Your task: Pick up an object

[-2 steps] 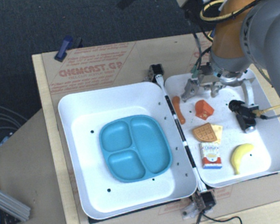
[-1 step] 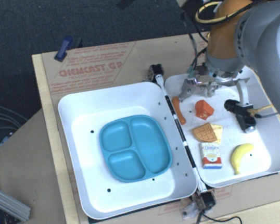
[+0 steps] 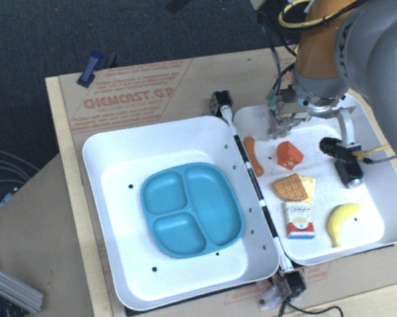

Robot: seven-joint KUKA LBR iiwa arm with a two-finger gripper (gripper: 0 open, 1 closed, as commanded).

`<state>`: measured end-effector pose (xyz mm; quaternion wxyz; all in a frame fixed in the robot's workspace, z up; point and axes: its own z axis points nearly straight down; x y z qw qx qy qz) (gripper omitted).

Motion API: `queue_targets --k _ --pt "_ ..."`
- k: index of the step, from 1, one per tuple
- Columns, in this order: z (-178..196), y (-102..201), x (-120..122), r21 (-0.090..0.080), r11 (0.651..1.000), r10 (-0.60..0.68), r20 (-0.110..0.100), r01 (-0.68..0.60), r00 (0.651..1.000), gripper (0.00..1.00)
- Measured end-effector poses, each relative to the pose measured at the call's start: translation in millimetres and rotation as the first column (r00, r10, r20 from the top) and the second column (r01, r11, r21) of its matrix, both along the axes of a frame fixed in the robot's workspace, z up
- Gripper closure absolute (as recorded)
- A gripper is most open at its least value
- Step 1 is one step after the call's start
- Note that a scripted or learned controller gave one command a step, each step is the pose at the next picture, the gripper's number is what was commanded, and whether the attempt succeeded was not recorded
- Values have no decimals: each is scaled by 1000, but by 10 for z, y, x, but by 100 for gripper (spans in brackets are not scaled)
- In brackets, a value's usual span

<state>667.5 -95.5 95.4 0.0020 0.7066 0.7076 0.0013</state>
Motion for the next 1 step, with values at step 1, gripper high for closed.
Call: queue_targets --k 1 --pt "-2 0 -1 0 1000 0 -1 0 1000 0"
